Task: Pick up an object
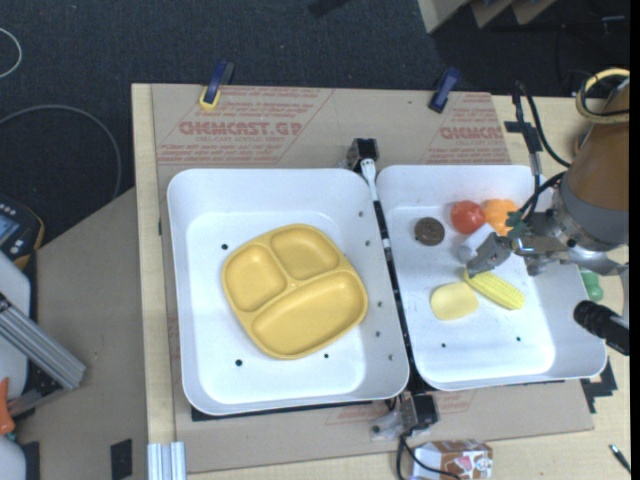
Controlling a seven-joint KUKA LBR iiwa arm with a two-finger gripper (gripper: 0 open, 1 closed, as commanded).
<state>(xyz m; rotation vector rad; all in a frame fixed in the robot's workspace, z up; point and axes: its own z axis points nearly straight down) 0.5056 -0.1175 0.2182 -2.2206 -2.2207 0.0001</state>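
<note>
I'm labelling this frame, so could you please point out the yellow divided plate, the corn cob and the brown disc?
yellow divided plate [293, 290]: camera view, its centre ridge.
corn cob [497, 290]: camera view, middle of the cob.
brown disc [429, 231]: camera view, its top face.

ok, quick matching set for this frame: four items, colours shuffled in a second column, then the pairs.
Items:
1. divided tray
2. round piece
3. tomato-like piece
4. corn cob

Colours:
A. red
B. yellow with a ribbed surface
C. brown
D. plain yellow, three compartments

Pairs: 1-D, 2-C, 3-A, 4-B
</note>
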